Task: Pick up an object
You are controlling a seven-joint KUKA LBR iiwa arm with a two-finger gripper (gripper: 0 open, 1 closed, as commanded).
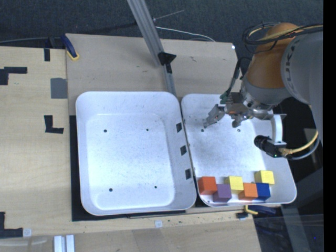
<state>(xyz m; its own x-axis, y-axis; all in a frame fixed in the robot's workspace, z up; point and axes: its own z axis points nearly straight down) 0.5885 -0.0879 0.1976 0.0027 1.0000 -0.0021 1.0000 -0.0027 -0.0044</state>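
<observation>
Several small blocks lie in a cluster along the near edge of the right bin point(220, 151): an orange block point(208, 184), a purple block point(223, 192), a yellow block point(235, 182), a second orange block point(250, 190), a blue block point(263, 191) and another yellow block point(266, 177). My gripper point(224, 117) hangs over the far part of that bin, well away from the blocks. Its two fingers are spread apart with nothing between them.
The left bin point(128, 151) sits beside the right one, their rims touching. A slanted metal pole point(148, 30) rises from behind the bins. A black cable fitting point(266, 145) hangs off the wrist at the right bin's right side.
</observation>
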